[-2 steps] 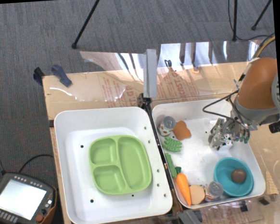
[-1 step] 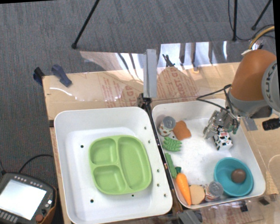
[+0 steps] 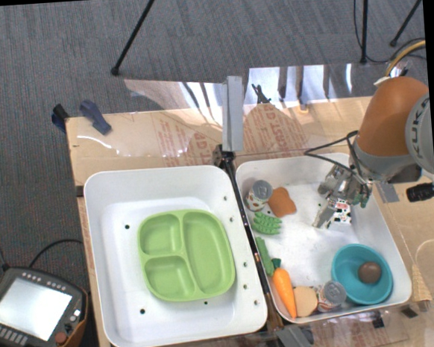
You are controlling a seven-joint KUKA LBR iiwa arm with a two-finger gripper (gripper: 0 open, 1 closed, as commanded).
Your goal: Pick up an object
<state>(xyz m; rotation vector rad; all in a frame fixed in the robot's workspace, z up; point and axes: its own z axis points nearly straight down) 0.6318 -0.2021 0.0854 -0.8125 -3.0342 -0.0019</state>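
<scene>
My gripper (image 3: 338, 213) hangs over the upper right part of the right bin (image 3: 312, 247), reaching in from the right. A small white object with dark and red spots (image 3: 343, 211) sits between its fingers, so it is shut on that object. Loose in this bin lie a brown-orange lump (image 3: 282, 201), a grey-white round piece (image 3: 259, 192), a green ridged toy (image 3: 266, 223), an orange carrot (image 3: 284, 291), a pale peach piece (image 3: 305, 300) and a small tin (image 3: 333, 293). A teal bowl (image 3: 353, 285) at the front right holds a brown ball (image 3: 370, 271).
The left bin (image 3: 112, 215) carries a light green divided plate (image 3: 186, 255). A metal post (image 3: 233, 123) rises behind the wall between the bins. A handheld control pad (image 3: 34, 314) lies on the floor at the lower left.
</scene>
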